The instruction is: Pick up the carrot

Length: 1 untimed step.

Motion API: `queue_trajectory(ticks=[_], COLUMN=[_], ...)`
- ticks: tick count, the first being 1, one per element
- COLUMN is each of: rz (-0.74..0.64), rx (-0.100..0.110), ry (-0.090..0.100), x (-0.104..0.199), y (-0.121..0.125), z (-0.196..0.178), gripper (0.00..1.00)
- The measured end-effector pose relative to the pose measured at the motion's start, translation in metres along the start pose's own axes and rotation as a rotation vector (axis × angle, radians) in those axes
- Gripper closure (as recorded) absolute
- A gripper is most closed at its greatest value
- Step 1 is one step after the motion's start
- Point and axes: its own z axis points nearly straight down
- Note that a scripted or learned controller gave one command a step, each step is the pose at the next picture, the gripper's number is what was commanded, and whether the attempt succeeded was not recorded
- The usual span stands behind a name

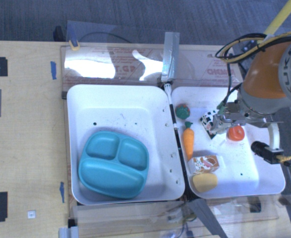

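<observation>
The hand [219, 124] hangs over the right bin [269, 180]; I cannot tell how it is set. Nearest lie a yellow lump [204, 182] and a small carton [204, 163], then the carrot [188, 140] by the left wall, crowded. A grab could snag neighbours. The left bin [86, 103] holds a blue tray [115, 164].

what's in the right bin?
Right bin: carrot, green ball, black-and-white toy, red item, packet, yellow piece. The arm covers the bin's far right corner.
</observation>
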Motion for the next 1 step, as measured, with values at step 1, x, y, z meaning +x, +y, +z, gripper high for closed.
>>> queue_trajectory(ticks=[1], rz=[0.388], rx=[-0.011], ry=[0.001], x=[0.0448], y=[0.0042], z=[-0.0630], gripper=[1.00])
